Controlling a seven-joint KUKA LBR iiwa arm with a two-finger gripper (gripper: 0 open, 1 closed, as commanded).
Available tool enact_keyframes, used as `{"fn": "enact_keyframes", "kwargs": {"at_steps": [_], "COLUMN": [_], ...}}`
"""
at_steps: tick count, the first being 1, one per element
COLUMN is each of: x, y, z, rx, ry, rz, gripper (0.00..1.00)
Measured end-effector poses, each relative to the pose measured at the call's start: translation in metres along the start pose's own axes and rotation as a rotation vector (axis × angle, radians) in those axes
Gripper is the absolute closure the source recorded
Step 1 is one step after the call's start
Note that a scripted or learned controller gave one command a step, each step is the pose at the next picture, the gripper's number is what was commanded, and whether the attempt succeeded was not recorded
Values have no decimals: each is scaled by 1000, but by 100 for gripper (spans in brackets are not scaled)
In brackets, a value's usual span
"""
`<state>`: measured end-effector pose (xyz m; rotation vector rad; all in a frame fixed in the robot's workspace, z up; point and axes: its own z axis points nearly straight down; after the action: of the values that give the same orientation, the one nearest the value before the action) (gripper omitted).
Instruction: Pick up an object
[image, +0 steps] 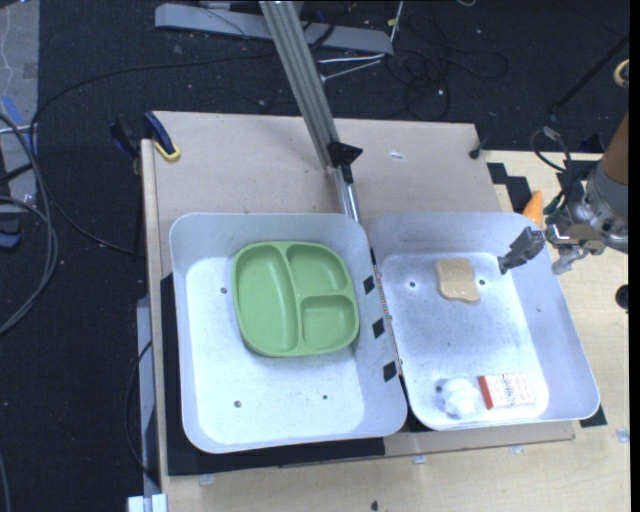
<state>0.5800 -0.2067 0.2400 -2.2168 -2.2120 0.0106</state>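
Two shallow white bins sit side by side on the bench. The left bin (200, 400) holds one green plastic plate with three compartments (296, 298). The right bin (560, 330) holds three things: one flat tan slice shaped like toast (458, 281) near its upper middle, one small white crumpled lump (459, 397) near the lower edge, and one small red-and-white box (508, 390) just beside the lump, on the lump's right. The grey arm's two-finger gripper (545, 250) hangs over the upper right corner of the right bin, to the right of the tan slice and apart from it. Its two fingers stand spread, with nothing between them.
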Motion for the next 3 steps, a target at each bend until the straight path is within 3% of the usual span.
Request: {"fn": "enact_keyframes", "kwargs": {"at_steps": [1,3], "x": [1,-8], "y": [3,1], "z": [-7,118], "rx": [-12,-6], "ry": [-3,-1], "rz": [-3,-1], "gripper": [0,0]}}
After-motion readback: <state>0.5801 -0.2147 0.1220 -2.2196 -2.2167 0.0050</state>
